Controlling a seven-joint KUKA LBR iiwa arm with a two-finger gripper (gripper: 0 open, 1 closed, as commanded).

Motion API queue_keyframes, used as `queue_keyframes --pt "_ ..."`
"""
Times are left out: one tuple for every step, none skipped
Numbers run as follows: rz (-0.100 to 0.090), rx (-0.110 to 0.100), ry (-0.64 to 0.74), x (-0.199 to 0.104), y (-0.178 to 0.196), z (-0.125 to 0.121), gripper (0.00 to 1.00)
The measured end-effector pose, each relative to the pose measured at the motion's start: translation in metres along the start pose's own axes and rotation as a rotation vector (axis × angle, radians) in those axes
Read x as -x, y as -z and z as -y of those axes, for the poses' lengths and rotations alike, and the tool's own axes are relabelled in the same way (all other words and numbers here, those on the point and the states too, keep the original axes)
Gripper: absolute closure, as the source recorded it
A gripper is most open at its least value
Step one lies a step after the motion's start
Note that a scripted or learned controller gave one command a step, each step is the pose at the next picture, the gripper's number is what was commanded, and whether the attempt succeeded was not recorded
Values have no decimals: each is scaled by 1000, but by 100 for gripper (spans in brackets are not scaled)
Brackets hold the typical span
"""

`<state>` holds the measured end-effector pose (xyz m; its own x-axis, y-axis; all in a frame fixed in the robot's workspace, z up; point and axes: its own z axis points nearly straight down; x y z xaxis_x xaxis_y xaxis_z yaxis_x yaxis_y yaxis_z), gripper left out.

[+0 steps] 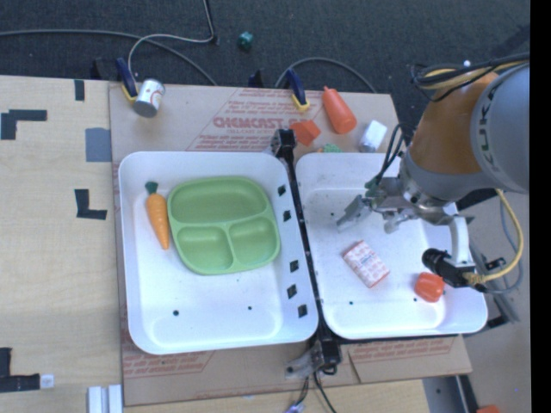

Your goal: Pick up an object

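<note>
Right bin (344,175) taken as landmark. Arm's pincer (372,215) hangs over its middle, fingers spread, nothing between them. Nearest pick: small pink packet (366,263), lying flat just below the pincer (likely light, soft, maybe slippery); take it across its short sides. Orange ball (430,287) near the bin's lower right corner, apart from the packet. Approach unobstructed.

A pale wooden bench (52,256) stood on dark carpet (344,15). Brown cardboard (224,119) covered part of it. Black cables (207,11) trailed across the carpet.

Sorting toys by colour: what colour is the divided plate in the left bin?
Light green plate, clearest in the camera view.
</note>
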<state>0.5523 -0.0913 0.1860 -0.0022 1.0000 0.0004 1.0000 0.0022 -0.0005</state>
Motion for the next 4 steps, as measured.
queue_keyframes --pt "6 11 -3 8 -96 2 0" --pt "2 5 -1 3 -100 -38 0" --pt "2 3 -3 12 -100 39 0" --pt "2 4 -3 12 -90 39 100"
